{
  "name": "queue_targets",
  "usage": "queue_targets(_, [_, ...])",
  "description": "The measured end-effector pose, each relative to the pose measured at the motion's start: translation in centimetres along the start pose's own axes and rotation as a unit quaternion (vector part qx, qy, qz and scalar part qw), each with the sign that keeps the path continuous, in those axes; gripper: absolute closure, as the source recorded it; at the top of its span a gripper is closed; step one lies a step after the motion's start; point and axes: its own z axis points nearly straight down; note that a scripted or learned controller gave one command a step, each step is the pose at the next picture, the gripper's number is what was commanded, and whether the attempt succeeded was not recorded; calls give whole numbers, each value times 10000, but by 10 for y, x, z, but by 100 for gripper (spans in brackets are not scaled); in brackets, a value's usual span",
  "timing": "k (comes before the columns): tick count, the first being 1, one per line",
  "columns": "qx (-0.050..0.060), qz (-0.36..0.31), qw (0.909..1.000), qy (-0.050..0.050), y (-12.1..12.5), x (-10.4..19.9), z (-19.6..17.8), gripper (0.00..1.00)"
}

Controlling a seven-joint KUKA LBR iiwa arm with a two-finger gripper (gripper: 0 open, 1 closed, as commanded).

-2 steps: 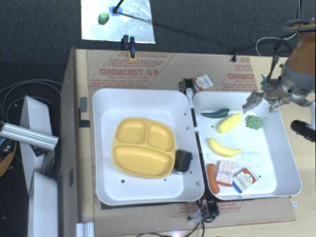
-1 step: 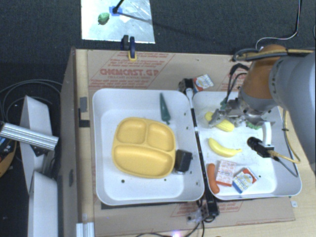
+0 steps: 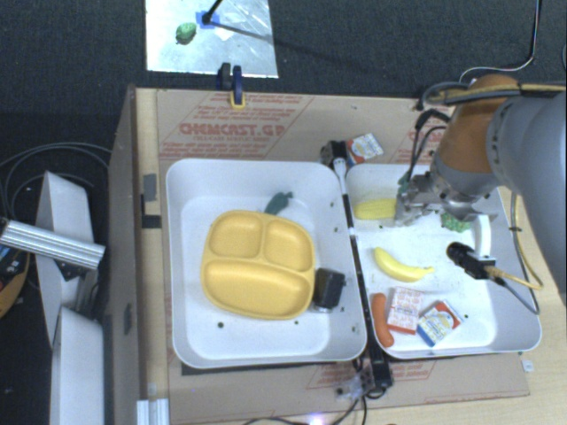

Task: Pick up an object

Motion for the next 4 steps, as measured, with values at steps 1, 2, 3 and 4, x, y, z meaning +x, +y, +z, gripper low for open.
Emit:
queue_targets(1, [1,0,10000,1,0,0,0,0])
queue_targets(2, [137,8,9999,14,33,-71,14,0])
queue_targets(3, [178,-4,9998,18,36,-29,15,0])
queue_targets(4, [82,12,10000,0,40,-93,-10,0])
